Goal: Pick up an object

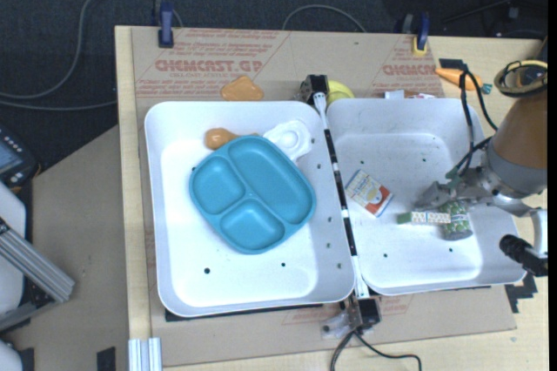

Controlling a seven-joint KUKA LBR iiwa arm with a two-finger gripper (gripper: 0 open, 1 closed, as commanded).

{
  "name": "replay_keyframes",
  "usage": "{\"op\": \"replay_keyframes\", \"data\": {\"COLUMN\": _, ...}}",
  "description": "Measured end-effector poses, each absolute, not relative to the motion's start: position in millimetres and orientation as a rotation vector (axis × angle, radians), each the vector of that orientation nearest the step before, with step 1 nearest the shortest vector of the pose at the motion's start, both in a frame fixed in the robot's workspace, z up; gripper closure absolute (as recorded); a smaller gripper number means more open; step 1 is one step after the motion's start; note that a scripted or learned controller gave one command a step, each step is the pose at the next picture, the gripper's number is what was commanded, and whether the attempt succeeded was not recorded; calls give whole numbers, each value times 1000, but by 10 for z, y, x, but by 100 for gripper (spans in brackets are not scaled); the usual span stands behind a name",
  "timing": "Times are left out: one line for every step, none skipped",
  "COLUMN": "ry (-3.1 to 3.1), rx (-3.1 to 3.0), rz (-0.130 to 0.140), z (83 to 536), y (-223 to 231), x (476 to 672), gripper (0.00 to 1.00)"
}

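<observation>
Two small items lie under the gripper (452,205): a green packet (439,219), judged light and crinkly, best taken across its narrow width; finger state cannot be told.

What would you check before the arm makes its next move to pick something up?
1. Gripper over the right bin: ok.
2. A target under it, the small greenish packet: ok.
3. Packet actually between the fingers: cannot tell.
4. Nearby white and orange card apart from the packet: ok.
5. Blue divided plate in the left bin, away from the arm: ok.
6. Packet lying flat on the bin floor: cannot tell.
</observation>
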State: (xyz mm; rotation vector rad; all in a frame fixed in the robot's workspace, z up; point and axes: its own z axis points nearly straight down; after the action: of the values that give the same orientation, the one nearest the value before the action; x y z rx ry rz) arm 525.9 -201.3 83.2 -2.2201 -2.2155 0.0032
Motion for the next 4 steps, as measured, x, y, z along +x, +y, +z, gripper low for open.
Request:
{"op": "replay_keyframes", "data": {"ry": -2222, "rx": -2224, "rz": -2, "z": 952, "y": -2014, "x": 5286, "gripper": 100}}
{"op": "replay_keyframes", "data": {"ry": -2221, "rx": -2223, "rz": -1, "z": 945, "y": -2013, "x": 5283, "gripper": 0}}
{"op": "replay_keyframes", "data": {"ry": -2232, "rx": -2210, "rz": -9, "z": 1240, "y": -1059, "x": 5401, "gripper": 0}}
{"op": "replay_keyframes", "data": {"ry": -2214, "rx": -2219, "rz": 6, "z": 824, "y": -1162, "x": 4862, "gripper": 0}}
